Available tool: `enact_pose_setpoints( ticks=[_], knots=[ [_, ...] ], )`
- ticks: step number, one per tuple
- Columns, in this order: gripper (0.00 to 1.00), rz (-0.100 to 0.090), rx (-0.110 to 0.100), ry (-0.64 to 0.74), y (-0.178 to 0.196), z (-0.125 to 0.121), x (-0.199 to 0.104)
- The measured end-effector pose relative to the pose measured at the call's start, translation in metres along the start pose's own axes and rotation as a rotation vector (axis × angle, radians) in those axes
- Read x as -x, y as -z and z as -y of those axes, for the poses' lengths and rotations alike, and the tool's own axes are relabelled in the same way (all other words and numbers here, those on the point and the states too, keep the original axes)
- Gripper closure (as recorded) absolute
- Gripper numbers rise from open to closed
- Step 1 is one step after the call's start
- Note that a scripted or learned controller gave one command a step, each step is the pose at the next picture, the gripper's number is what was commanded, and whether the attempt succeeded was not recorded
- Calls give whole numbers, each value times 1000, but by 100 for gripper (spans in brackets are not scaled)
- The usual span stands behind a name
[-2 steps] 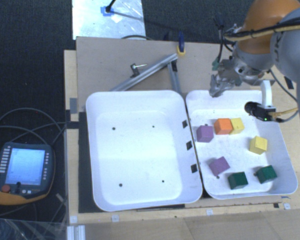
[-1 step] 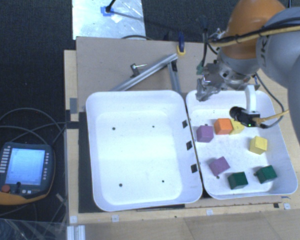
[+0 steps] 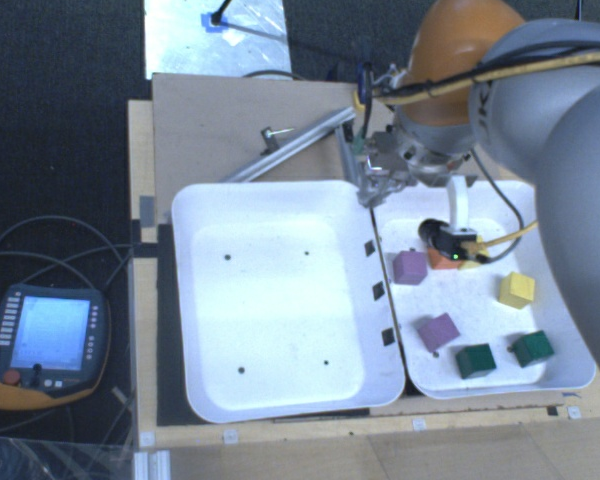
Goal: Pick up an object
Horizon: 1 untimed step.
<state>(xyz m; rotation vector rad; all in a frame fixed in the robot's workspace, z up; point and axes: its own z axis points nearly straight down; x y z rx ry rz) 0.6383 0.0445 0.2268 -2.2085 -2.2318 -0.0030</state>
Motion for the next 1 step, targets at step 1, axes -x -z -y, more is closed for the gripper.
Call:
enact_pose_setpoints(
  ticks=[1],
  knots=[
    [100, 0, -1, 1, 3, 19, -52]
  ],
)
